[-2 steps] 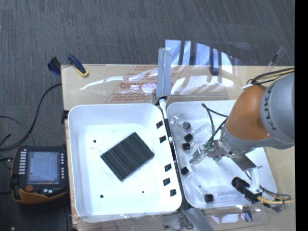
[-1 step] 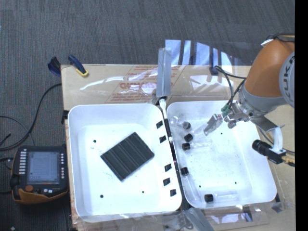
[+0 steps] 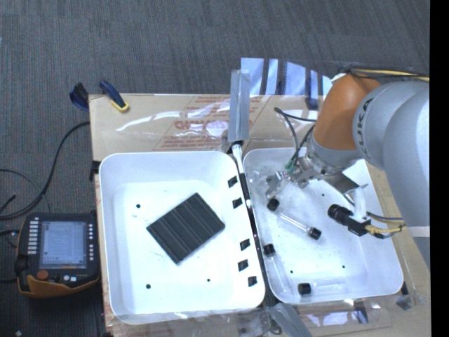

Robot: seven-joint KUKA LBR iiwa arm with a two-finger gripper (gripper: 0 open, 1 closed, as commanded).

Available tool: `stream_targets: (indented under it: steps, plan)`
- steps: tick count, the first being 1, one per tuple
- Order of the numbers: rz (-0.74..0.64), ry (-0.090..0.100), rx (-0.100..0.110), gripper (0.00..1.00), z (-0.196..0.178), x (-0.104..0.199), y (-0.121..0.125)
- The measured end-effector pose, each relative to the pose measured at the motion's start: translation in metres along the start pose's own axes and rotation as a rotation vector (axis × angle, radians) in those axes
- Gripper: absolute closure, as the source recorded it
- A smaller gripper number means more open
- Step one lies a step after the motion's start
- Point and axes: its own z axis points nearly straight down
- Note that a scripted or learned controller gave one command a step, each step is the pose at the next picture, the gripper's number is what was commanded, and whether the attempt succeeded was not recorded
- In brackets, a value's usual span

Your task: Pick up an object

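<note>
Your pincer (image 3: pixel 289 171) sits low at eleven o'clock in the right bin (image 3: pixel 393 258); I cannot tell its state or load. Settle squarely over one vial (image 3: pixel 299 225) — mid-bin, toward five o'clock — before closing. The left bin (image 3: pixel 112 188) holds a dark ribbed block (image 3: pixel 186 227).

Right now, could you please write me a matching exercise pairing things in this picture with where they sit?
Things:
1. dark ridged slab
2. clear tube with black cap
3. handheld control pendant
4. blue and yellow clamp

Places:
A. far left corner of the bench
B. left bin
C. floor left of the bench
D. right bin

Pairs: 1-B, 2-D, 3-C, 4-A
</note>
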Motion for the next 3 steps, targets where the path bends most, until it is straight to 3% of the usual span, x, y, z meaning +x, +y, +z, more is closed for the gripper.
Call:
stream_targets:
  steps: [1,2,3]
  plan:
    - [-0.002,0.0,0.0,0.0,0.0,0.014,0.007]
    - [-0.003,0.0,0.0,1.0,-0.01,0.014,0.008]
    - [-0.021,0.0,0.0,1.0,-0.1,0.063,0.02]
